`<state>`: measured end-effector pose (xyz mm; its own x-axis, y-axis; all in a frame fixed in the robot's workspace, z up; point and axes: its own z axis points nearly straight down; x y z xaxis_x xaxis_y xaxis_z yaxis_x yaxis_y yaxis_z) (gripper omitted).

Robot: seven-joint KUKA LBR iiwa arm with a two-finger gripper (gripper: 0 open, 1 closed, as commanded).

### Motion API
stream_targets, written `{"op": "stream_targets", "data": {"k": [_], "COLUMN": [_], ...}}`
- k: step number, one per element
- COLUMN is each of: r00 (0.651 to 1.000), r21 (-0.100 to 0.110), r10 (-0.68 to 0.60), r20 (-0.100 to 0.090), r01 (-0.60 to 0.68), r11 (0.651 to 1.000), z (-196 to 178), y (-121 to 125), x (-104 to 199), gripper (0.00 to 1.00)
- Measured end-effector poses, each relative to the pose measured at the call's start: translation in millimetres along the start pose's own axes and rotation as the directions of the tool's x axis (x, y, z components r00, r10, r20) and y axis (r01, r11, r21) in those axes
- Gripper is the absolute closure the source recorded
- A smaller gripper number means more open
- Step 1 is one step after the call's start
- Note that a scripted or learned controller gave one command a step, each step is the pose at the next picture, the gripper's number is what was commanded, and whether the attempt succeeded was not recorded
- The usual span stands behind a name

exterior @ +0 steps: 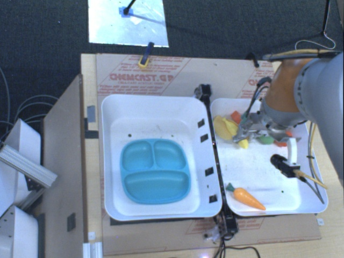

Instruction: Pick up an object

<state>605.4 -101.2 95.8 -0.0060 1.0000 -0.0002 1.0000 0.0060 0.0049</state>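
- Arm (306,85) reaches in from the right, over the far part of the right bin (269,206).
- Gripper (244,130) is down among a cluster of small toys near that bin's far-left corner.
- Finger state: cannot tell; the tips are lost against the clutter, and nothing is clearly seen between them.
- Nearest candidate: yellow toy (226,127), just left of the gripper, touching it or nearly so. Its long axis seems to run from far-left to near-right, though its shape is blurred.
- Orange bit (235,115) lies just beyond the gripper; green piece (265,140) and a red-orange piece (280,143) lie to its right, under the wrist.
- Carrot (248,198) lies well apart, toward the near edge of the same bin; long axis roughly left-right, green end to the left.
- Left bin (115,112) holds a blue tray (155,171); not involved.
- Judgement: the try is aimed at the yellow toy. The move turns on a small offset leftward; if the fingers close off-centre, the toy will likely squirt toward the bin wall.
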Motion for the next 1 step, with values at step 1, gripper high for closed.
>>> {"op": "stream_targets", "data": {"k": [1], "r00": [1.000], "r21": [-0.009], "r10": [-0.004], "r20": [-0.001], "r01": [0.004], "r11": [1.000], "z": [-108.3], "y": [25.3], "x": [49.8], "gripper": [1.00]}}
